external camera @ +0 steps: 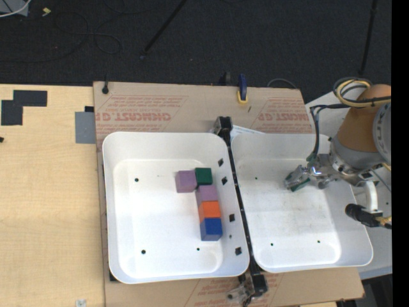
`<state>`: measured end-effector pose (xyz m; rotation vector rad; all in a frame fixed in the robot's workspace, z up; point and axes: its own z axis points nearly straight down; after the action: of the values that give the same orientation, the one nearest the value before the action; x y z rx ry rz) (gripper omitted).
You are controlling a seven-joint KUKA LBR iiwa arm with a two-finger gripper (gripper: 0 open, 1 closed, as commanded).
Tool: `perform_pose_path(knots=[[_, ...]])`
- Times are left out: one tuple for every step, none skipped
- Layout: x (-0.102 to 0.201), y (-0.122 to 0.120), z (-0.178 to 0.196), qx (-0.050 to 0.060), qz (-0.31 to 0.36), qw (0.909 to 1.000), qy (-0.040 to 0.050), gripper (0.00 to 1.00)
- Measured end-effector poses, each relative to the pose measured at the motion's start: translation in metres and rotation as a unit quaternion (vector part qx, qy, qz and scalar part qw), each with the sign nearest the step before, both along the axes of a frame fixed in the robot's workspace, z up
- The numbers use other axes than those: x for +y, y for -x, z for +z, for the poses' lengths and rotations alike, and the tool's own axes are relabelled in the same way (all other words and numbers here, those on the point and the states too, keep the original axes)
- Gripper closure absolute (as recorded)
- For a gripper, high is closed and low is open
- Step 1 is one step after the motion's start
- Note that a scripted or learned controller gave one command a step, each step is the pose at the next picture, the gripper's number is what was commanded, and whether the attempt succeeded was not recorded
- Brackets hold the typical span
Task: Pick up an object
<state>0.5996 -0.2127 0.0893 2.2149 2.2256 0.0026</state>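
Several small blocks lie in the left bin (128, 248): a purple block (186, 181), a dark green block (204, 175), a pale purple block (208, 193), an orange block (209, 209) and a blue block (211, 228). The last three form a column running toward the front. My gripper (298, 180) hangs over the right bin (300, 235), near its right side and far from the blocks. Nothing shows between its fingers.
A black divider strip (234, 197) runs between the two bins. Cardboard sheeting (160, 110) lies under the bins. A blue and yellow clamp (242, 89) stands at the back edge. Cables loop by the arm's base (358, 133) at right.
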Motion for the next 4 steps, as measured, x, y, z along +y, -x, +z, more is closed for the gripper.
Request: perform_pose_path(knots=[[0.046, 0.009, -0.002, 0.004, -0.001, 1.0, -0.0015, 0.0], [0.013, -0.026, -0.001, 0.0, -0.001, 1.0, 0.0006, 0.0], [0.014, -0.025, 0.01, 0.001, 0.0, 1.0, -0.0002, 1.0], [0.077, -0.047, 0.072, -0.001, 0.001, 1.0, -0.0003, 1.0]])
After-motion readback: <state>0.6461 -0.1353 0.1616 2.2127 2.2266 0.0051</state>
